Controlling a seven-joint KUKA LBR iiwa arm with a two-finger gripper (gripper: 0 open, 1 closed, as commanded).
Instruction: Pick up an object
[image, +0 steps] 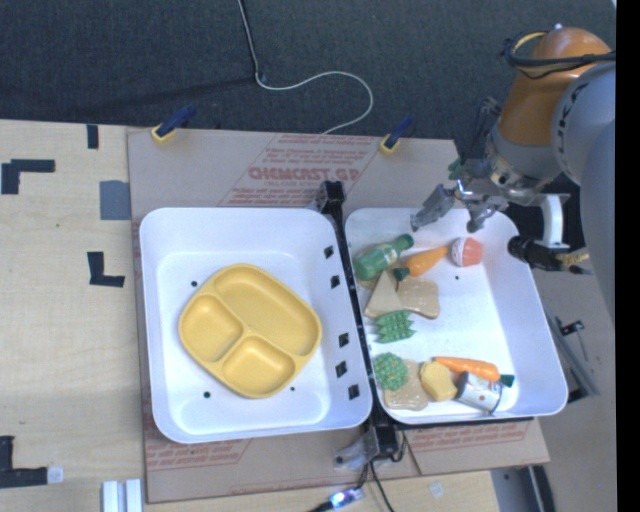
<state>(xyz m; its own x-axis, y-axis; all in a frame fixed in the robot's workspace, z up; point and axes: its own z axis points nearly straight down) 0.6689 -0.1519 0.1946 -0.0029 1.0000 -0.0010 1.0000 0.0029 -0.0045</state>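
End effector (452, 207) fingers spread above right bin (530, 330), gripping nothing.

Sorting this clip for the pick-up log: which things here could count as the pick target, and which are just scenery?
Belongs to the job:
- tool, above the right bin's far edge
- right bin with its pile: green bottle, carrot, bread slice, second carrot, broccoli

Just lying about:
- left bin
- yellow divided tray
- white cable
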